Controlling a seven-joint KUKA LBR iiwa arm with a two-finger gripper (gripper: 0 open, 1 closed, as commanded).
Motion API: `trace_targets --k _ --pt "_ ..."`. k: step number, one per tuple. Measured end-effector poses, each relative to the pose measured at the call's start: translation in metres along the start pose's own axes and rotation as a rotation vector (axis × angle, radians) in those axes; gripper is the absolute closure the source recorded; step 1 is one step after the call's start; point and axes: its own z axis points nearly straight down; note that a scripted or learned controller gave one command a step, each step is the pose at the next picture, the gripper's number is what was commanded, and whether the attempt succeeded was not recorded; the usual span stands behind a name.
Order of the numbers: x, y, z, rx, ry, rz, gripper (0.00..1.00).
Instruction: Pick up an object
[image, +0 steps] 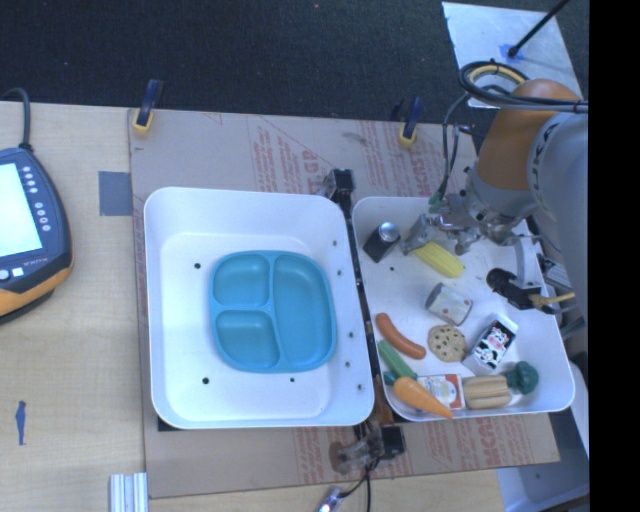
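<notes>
Camera view: brown cardboard-covered bench (250, 150), two shallow white bins (170, 300), dark carpet (250, 50) behind; gripper (447, 228) over yellow plastic corn (440, 260), grip unclear.

Blue divided plate (272, 309), yellow corn (439, 259), orange carrot (421, 397), black-and-white cow-patterned carton (492, 345), 2 white bins (160, 300).

Two white bins (160, 300), one blue plate (272, 310)
</notes>
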Motion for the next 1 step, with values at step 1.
trace_targets --k 1 --pt "-0.0011 0.0002 -0.0107 0.001 -0.001 -0.002 1.0"
